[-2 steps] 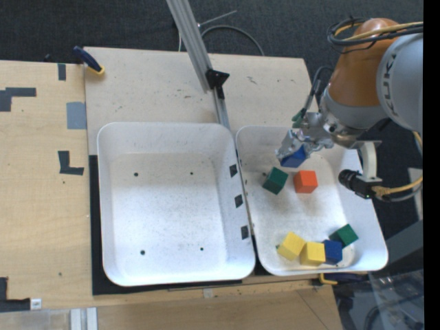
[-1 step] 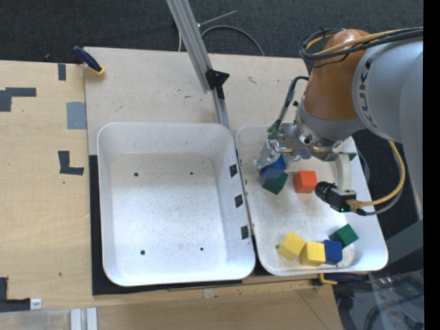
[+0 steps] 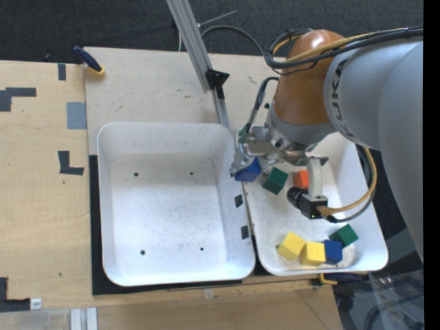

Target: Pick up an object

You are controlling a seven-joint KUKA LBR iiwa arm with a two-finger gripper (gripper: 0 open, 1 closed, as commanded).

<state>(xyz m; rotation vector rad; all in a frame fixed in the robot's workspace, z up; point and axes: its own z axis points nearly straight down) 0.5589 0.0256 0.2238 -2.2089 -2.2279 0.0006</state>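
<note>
Blue block [image 3: 247, 171] sits at the gripper [image 3: 246, 162], over the ridge where the left bin [image 3: 165, 205] meets the right bin [image 3: 368, 246]; whether the fingers clasp it cannot be told. A green block [image 3: 276, 181] lies just right (an orange one [image 3: 300, 179] beyond).

Even, fairly bright overhead light is falling across the tabletop [image 3: 41, 184], washing the two white bins [image 3: 165, 205] nearly featureless. The arm's orange band [image 3: 309, 53] is catching a soft highlight, and the arm is casting weak shadow into the right bin [image 3: 364, 246]. Detail is looking soft and grainy throughout.
</note>
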